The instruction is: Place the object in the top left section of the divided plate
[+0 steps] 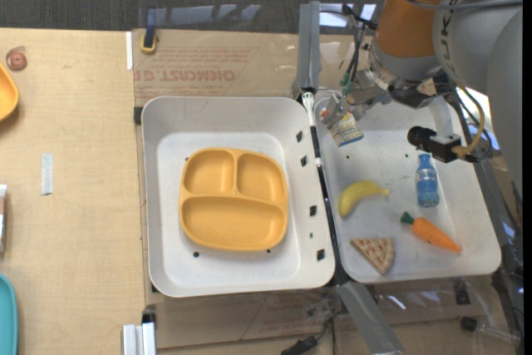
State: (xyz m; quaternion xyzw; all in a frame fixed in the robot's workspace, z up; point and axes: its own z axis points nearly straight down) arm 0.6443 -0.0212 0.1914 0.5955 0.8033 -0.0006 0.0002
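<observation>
Yellow-orange divided plastic plate (pixel 234 200) sits in the left shallow white bin (pixel 166 262), its sections bare.

The grey arm's hand (pixel 342 114) hovers at the far left corner of the right white bin (pixel 474 258), with a small white-and-blue packet (pixel 347 131) just beneath; whether it is held cannot be told. A yellow toy banana (pixel 362 195), blue bottle (pixel 427 180), orange carrot (pixel 434 233) and pizza slice (pixel 374 253) lie apart in that bin.
</observation>
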